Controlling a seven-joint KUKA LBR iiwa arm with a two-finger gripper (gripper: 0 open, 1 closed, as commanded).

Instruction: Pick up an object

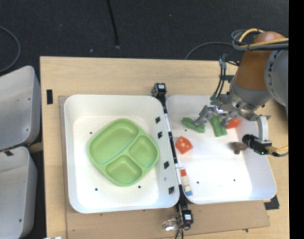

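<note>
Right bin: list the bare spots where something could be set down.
The right bin is bare along its near half, below the orange block and the small dark piece. Crowded: the far part, where the green pieces lie under the claw.

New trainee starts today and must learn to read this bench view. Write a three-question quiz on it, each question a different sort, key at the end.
1. True or false: the light green plastic divided plate lies in the left shallow white bin.
2. How many compartments does that plate have?
3. Which thing lies nearest the divider between the bins?
A. the small orange-red block
B. the flat green plastic piece
C. the small dark brown object

Key
1. True.
2. Three.
3. A; it sits in the right shallow white bin, left of the claw.
</note>
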